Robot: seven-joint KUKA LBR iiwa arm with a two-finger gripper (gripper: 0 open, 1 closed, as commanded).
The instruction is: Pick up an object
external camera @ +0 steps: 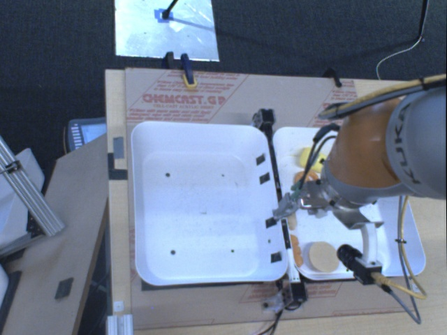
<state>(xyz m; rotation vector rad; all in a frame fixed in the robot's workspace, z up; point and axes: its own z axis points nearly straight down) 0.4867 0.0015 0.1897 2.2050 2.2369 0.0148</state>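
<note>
One arm (380, 152) does the work here, reaching in from the right and bent low over the right bin (418, 250), which suggests it is placed for a downward grab at that bin's contents. Its gripper (300, 202) sits at the bin's left side, close to the divider between the bins, but the wrist and cabling cover it so much that I cannot tell whether it is apart, together or clamped on anything.

Around it lie the candidates for picking. A yellow object (305, 157) lies near the bin's far-left corner, partly hidden by the arm. An orange piece (295, 251) rests along the left wall nearer the camera, and a tan round disc (323, 256) lies just beside it near the front wall. All appear to rest on the bin floor; none can be seen lifted.

Farther out, the left bin (202, 201) stands beside the right one, likely as the drop-off side. Both sit on a cardboard sheet (185, 96) covering the bench.
</note>
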